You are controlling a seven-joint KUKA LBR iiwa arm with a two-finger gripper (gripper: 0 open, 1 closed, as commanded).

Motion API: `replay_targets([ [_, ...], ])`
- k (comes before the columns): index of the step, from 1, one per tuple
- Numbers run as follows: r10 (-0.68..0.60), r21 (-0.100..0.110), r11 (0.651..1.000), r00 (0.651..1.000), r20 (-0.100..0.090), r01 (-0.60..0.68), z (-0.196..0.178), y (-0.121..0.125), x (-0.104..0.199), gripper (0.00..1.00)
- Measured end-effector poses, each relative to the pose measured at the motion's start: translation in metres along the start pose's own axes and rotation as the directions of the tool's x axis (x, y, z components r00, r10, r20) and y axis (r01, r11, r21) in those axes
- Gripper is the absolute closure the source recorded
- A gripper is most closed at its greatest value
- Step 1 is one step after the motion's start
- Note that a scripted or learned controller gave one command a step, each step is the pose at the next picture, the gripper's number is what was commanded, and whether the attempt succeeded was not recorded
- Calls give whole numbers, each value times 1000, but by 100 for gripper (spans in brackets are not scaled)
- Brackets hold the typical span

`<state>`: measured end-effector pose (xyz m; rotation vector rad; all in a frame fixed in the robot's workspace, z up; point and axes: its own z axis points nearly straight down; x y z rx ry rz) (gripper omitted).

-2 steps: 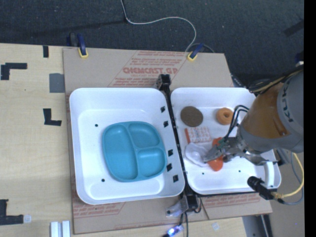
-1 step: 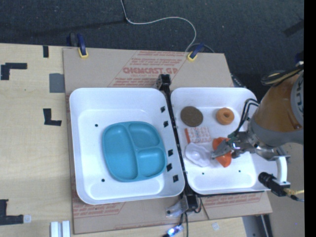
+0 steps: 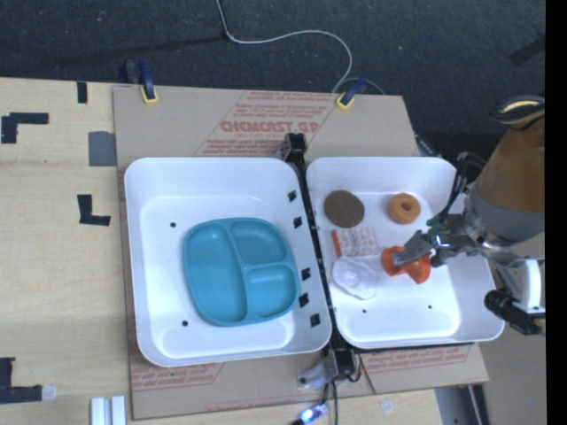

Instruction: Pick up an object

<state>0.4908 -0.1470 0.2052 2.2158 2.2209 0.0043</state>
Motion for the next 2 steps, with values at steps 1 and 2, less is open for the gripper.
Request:
replay_targets([
  [1, 0, 3, 1000, 1000, -1, 0, -30, 1, 0, 100],
  [2, -4, 5, 1000, 1000, -2, 4, -35, 10, 54, 100],
])
